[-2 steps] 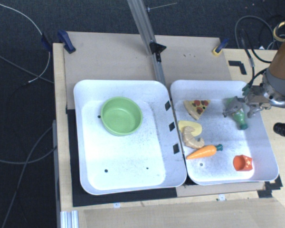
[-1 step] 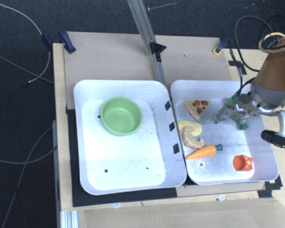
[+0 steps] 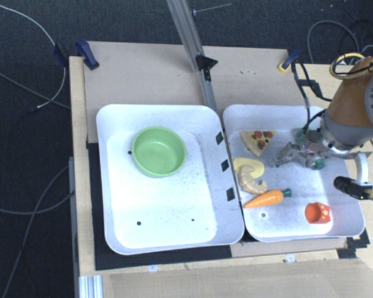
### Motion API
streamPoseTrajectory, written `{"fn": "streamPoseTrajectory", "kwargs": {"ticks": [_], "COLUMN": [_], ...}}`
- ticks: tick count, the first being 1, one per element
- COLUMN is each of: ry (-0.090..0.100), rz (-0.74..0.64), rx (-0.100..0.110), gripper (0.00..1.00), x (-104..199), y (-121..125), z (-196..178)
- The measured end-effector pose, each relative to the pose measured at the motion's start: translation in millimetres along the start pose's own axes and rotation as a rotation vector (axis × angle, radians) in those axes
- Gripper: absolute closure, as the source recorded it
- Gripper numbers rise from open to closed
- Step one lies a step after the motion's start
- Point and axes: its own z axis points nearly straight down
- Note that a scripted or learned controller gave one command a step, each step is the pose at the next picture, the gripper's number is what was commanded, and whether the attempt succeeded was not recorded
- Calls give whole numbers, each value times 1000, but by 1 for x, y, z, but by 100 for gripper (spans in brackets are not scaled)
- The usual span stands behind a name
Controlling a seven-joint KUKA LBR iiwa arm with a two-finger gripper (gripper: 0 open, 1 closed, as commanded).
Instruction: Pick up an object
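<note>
White bins, two, side by side on bench [image 3: 143, 73]: left bin [image 3: 112, 228] with green bowl [image 3: 158, 151]; right bin [image 3: 286, 228] with carrot [image 3: 264, 198], pizza slice [image 3: 258, 141], orange cup [image 3: 317, 213]. Pincer [image 3: 292, 154] low in right bin, spread, pinching nothing; pickup judged not yet done, all objects lying loose.

Even overhead light, soft shadows, mild blur, slight grain

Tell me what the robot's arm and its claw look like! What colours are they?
The arm is a fat round tube, orange higher up and grey lower down near the wrist. At its end sits the gripper, made of dull grey metal with thin pointy fingers and a small teal spot beside them. Black cables curl around the arm, and a yellowish cable loops near its top.
</note>
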Motion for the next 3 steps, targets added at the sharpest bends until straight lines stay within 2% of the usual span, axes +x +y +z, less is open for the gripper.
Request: {"fn": "streamPoseTrajectory", "kwargs": {"ticks": [1, 2, 3], "ry": [0, -6, -7], "rz": [0, -1, -1], "rx": [-7, -17, -20], "gripper": [100, 100, 100], "x": [0, -1, -4], "y": [2, 3, 5], "z": [-15, -60, -107]}}
